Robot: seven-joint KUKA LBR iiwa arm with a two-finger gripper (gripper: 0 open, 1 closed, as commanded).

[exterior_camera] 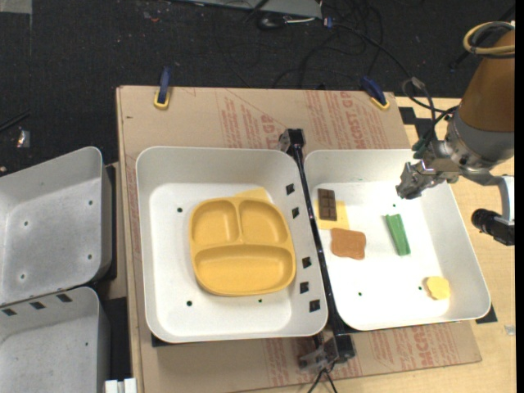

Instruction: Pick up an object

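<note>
The right bin (458, 244) holds a green bar (397, 234), a brown toast-shaped piece (348, 243), a dark brown bar lying on a yellow slab (328, 207), and a small yellow lump (437, 287). My gripper (409, 182) hangs over the bin's upper right part, up and to the right of the green bar. Nothing shows between its fingers. The left bin (164, 195) holds a yellow compartment tray (242, 246).
Both bins rest on a cardboard sheet (229, 113) clamped at its far edge. White bin lids (49, 219) lie to the left. Cables run across the dark floor behind the bench.
</note>
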